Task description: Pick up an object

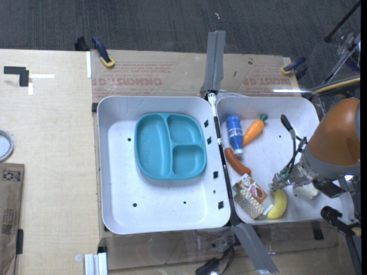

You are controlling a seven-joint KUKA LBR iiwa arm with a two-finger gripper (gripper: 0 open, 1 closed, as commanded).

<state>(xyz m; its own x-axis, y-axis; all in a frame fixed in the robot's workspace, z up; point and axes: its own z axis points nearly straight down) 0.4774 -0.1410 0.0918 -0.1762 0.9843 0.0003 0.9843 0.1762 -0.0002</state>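
Observation:
The right bin [304, 105] holds a blue bottle [233, 131], an orange carrot [253, 132], a red-brown sausage [237, 161], a patterned snack packet [251, 196] and a yellow banana [278, 205]. My gripper [285, 181] hangs low in the bin's front right part, just above the banana's upper end and to the right of the packet. The arm's orange band [339, 133] sits over the bin's right wall and hides that side of the bin.
The left bin [114, 171] carries a teal divided plate [171, 145]. A grey divider bar [215, 56] runs between the bins at the back. Yellow clamps [104, 55] hold cardboard behind them. A tape roll [3, 145] lies at the far left.

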